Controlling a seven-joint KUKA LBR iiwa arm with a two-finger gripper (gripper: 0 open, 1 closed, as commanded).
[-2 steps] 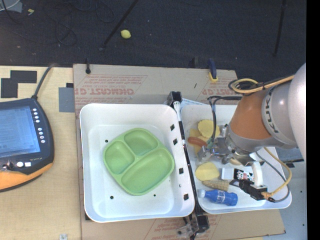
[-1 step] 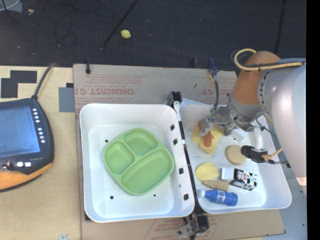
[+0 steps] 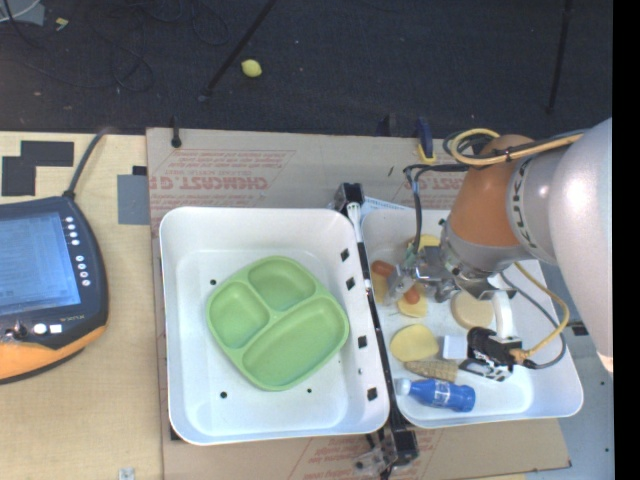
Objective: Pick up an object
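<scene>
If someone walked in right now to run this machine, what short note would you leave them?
Tool: low in the right bin, over the small food pieces; whether it grips anything cannot be told.
Things: a blue bottle, a cone and a pale round slice lie near the bin's front. The green divided plate sits in the left bin.
Done: nothing visibly lifted.
Left: grip one item and raise it.

Robotics lab, teach pendant [image 3: 40, 278], loose cables [image 3: 150, 28], cardboard-covered bench [image 3: 250, 168]

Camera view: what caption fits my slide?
Robot arm's gripper reaches into the right bin of toys; green plate sits in the left bin.
</scene>
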